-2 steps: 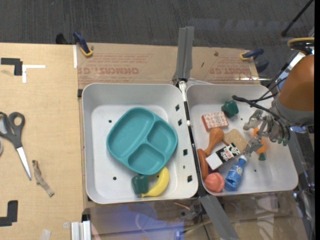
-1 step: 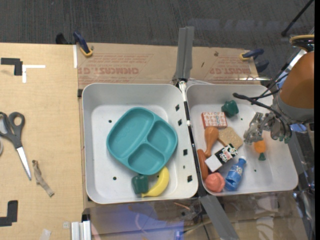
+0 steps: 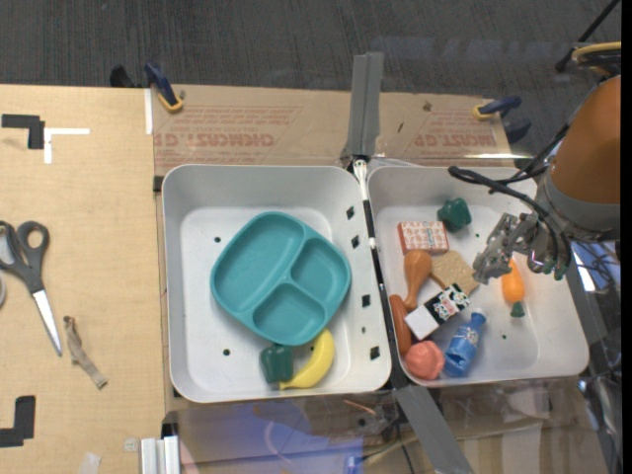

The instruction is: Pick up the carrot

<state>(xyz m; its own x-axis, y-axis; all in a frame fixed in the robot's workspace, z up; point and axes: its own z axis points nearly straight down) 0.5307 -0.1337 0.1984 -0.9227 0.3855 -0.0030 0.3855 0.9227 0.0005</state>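
Observation:
The carrot (image 3: 513,287) is a small orange piece with a green tip pointing down. It lies in the right-hand part of the right bin (image 3: 553,358). My gripper (image 3: 492,256) hangs over the same bin, slanting in from the grey and orange arm (image 3: 592,156) on the right. Its metal tip sits just up and left of the carrot, above a tan cracker (image 3: 454,268). The carrot lies beside the tip, not in it.
The right bin also holds a dark green piece (image 3: 454,212), a red-and-white box (image 3: 423,236), a drumstick (image 3: 416,270), a sausage (image 3: 399,322), a black-and-white carton (image 3: 444,306), a blue bottle (image 3: 462,344) and a pink ball (image 3: 425,359). The left bin holds a teal plate (image 3: 281,276), a banana (image 3: 314,361) and a green pepper (image 3: 276,363). Scissors (image 3: 35,275) lie on the bench.

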